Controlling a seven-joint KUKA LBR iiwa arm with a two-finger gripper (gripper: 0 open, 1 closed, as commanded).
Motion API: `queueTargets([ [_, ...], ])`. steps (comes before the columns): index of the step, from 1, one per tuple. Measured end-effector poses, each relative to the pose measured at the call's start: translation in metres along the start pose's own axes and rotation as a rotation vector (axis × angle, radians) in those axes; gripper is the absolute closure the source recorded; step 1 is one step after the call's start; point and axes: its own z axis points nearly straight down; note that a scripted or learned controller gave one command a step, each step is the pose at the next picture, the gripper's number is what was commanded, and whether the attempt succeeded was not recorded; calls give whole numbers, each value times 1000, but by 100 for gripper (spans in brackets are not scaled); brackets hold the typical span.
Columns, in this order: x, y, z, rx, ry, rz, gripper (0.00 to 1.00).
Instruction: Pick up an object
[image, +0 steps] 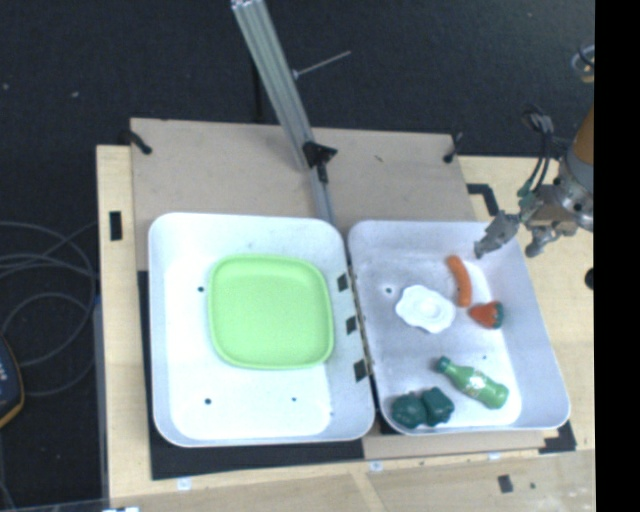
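Hovered empty and spread wide: pincer (512, 240) over right bin's (535, 345) far edge. Nothing lifted yet. Nearest: orange sausage (460, 279).

plate (270, 311) in left bin (175, 330)
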Motion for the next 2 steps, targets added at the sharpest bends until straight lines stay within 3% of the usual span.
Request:
queueTargets([
  [2, 10, 3, 115, 1, 1, -1, 0],
])
